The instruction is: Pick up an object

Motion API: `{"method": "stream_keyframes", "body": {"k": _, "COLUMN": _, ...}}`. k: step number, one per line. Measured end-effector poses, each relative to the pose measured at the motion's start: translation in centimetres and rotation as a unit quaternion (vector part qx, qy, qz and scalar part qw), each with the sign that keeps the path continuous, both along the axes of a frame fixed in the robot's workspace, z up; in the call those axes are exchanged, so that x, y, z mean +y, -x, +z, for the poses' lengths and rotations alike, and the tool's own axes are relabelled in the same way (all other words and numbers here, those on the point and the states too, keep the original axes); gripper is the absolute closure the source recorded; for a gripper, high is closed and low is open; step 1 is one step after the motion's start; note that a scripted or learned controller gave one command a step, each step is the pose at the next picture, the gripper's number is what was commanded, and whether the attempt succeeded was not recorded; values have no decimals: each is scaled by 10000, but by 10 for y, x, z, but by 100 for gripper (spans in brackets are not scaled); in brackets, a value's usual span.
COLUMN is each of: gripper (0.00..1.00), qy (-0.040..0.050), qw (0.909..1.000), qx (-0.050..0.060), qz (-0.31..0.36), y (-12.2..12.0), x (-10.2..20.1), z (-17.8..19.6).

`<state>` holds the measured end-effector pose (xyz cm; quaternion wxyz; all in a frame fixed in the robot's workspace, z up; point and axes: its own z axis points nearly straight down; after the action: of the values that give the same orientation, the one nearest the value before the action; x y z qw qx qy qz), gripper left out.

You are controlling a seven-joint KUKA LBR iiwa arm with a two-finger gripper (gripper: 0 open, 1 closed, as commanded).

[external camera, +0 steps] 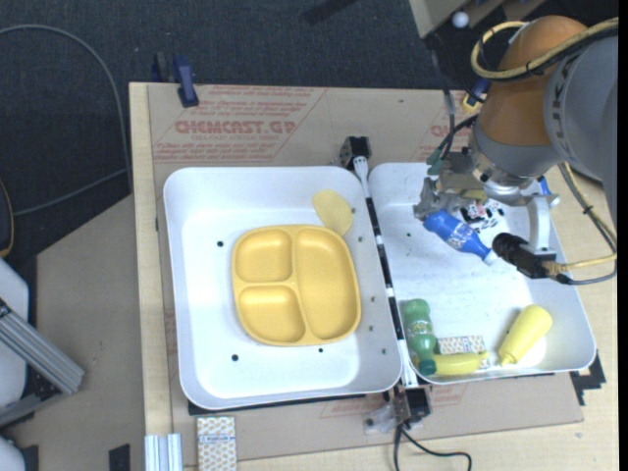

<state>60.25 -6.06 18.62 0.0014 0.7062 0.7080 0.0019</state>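
While the gripper (pixel 453 204) hangs low over the upper part of the right bin (pixel 579 314), its jaw state cannot be told from this slanted view.

Item 1, nearest the tool: a blue object with white and red marking (pixel 457 232), lying tilted on the bin floor directly beneath the tool head, partly covered by it. Whether it is touched or merely overhung cannot be told. Judged the likely target of the pick.

Item 2: a black cylindrical part with a yellow cable (pixel 520 253), just right of the blue object; seemingly part of the rig, not bin stock.

Item 3: a yellow bottle-shaped object (pixel 525 332), lying aslant near the lower right corner of the same bin.

Item 4: a green bottle (pixel 419 324), against the left wall of the right bin, lower portion.

Item 5: a yellow banana-like object (pixel 453 364) and a small speckled packet (pixel 460 344), side by side along the near wall.

Item 6: left bin (pixel 186 263), holding a yellow divided plate (pixel 294 285) at its middle and a pale yellow piece (pixel 333 210) just beyond the plate's upper right corner.

Step in hand, judged: descent or positioning for a grasp on the blue object. Nothing is visibly lifted. The next move would call for a firm close around that object, then a straight rise clear of the bin wall.
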Motion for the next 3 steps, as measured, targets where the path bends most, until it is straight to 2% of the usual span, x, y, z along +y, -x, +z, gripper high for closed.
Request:
{"method": "stream_keyframes", "body": {"k": 1, "gripper": 100, "qy": 1, "qw": 10000, "qx": 34, "qz": -13, "y": 43, "x": -16, "z": 37}}
{"method": "stream_keyframes", "body": {"k": 2, "gripper": 100, "qy": -6, "qw": 10000, "qx": 39, "qz": -7, "y": 47, "x": 37, "z": 34}}
{"method": "stream_keyframes", "body": {"k": 3, "gripper": 100, "qy": -1, "qw": 10000, "qx": 13, "qz": -2, "y": 19, "x": 118, "z": 57}}
